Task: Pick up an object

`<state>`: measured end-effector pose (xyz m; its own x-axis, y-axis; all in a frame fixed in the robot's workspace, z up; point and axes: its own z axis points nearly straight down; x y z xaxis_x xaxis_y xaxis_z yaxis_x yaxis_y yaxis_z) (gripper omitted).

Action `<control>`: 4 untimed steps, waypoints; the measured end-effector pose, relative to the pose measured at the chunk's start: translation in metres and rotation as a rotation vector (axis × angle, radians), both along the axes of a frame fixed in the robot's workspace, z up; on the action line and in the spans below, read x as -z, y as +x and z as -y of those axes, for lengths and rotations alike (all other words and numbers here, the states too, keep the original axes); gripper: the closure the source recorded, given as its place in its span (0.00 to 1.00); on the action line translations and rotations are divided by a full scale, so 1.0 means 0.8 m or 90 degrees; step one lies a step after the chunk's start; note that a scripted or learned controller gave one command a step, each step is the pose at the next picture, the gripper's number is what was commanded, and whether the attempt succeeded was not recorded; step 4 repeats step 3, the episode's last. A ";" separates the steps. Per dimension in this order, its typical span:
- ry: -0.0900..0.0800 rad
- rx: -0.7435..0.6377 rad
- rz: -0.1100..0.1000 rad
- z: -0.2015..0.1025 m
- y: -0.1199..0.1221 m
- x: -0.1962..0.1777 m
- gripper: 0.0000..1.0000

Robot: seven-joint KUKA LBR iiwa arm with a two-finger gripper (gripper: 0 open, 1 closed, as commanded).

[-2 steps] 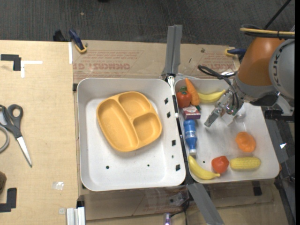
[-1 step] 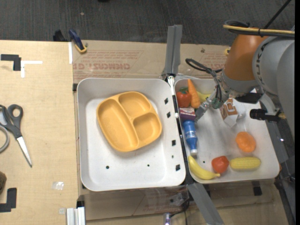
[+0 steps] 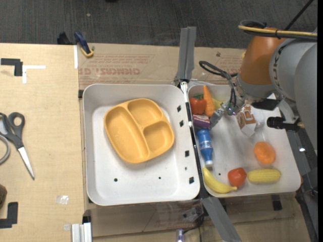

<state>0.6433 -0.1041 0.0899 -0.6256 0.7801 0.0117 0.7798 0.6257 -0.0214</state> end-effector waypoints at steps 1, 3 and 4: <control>-0.004 0.145 0.005 0.003 0.003 0.001 0.00; -0.001 0.208 0.016 -0.069 0.020 -0.148 1.00; -0.001 0.208 0.016 -0.069 0.020 -0.148 1.00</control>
